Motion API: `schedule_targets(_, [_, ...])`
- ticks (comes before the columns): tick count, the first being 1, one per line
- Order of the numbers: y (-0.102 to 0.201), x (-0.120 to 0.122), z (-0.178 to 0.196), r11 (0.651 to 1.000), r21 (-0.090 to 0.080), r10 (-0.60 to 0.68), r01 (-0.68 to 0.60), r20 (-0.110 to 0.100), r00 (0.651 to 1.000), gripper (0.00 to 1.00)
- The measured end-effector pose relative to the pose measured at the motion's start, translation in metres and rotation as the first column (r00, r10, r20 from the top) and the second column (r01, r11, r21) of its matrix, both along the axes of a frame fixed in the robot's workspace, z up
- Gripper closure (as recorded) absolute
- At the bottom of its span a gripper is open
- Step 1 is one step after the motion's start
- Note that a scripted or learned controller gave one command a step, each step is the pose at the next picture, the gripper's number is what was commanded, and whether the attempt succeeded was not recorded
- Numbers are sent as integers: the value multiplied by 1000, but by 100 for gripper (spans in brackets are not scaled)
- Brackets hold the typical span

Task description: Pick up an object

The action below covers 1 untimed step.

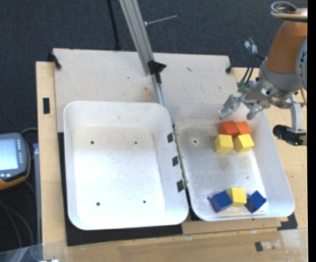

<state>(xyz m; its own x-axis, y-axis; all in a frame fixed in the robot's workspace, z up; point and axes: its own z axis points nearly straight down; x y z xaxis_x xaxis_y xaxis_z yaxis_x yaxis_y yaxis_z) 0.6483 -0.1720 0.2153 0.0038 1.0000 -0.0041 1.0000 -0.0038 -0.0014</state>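
Overhead, the arm [284,48] reaches in from the right, its orange band above the wrist, and its hand [240,109] hangs over the far edge of the right bin [272,162]. Its two fingers [227,108] are spread apart with nothing between them, so the hand is open and grips nothing. Just in front of the hand, inside the right bin, sits a tight cluster of blocks: an orange block [228,127] touching a second orange block [243,127], with a yellow block [223,143] and another yellow block [244,142] pressed against their near sides. At the near edge of the same bin lies a second row: a blue block [220,201], a small yellow block [238,195] and another blue block [256,201], side by side and touching. The left bin [76,162] stands just beside the right one on the desk [46,146]. A slanted metal rail [136,26] crosses the far side of the desk, ending near the gap between the bins. Off the desk's left edge sits a small grey screen device [2,157].
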Motion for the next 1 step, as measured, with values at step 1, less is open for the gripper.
schedule_targets(1, [-9, 29, -97, 1000, 2, 4, -4, 2, 1000, 0])
